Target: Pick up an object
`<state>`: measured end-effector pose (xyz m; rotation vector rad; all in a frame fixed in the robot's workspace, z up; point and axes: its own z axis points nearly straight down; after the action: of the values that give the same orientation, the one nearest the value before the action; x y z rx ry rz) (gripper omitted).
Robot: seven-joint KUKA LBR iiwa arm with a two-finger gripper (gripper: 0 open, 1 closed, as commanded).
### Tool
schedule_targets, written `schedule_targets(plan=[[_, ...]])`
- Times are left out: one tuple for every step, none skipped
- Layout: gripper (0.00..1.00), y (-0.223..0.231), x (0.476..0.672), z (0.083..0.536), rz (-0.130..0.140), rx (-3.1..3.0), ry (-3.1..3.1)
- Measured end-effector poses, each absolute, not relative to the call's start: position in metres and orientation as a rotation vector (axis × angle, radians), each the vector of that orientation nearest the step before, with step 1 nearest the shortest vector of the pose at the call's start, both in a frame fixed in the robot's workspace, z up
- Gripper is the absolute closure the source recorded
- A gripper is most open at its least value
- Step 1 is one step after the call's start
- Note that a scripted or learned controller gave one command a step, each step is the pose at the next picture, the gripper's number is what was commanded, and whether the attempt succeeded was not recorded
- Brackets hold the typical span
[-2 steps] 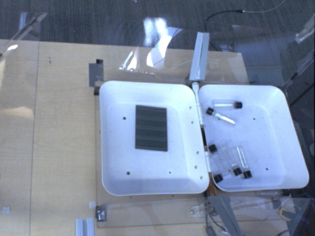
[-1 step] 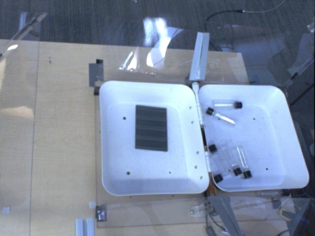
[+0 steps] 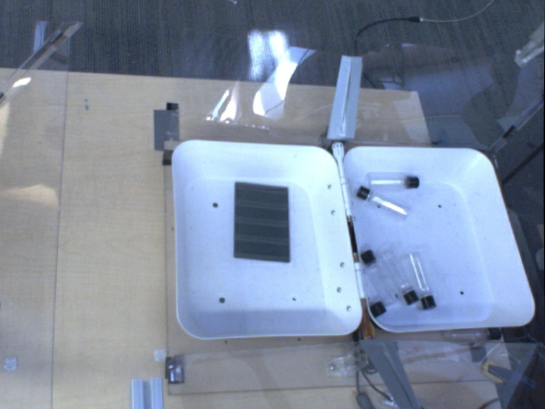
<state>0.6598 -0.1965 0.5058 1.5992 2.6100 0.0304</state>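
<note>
Several clear vials point(image 3: 387, 192) with black caps lie in the right bin point(image 3: 477, 177), their glass bodies hard to make out against white. A dark ridged block point(image 3: 262, 221) sits in the left bin point(image 3: 196, 228) on the wooden tabletop point(image 3: 85, 228), with dark floor point(image 3: 153, 15) beyond.

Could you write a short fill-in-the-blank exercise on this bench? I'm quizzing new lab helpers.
1. The dark ribbed pad lies in the ____ bin.
2. The clear tubes with black caps lie in the ____ bin.
3. Both bins are ____ in colour.
4. The bins rest on a ____ bench.

Missing words: left; right; white; wooden
</note>
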Motion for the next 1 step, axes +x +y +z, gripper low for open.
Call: schedule_targets(plan=[[1.00,-0.1955,0.6611,0.5197,0.035,1.586,2.601]])
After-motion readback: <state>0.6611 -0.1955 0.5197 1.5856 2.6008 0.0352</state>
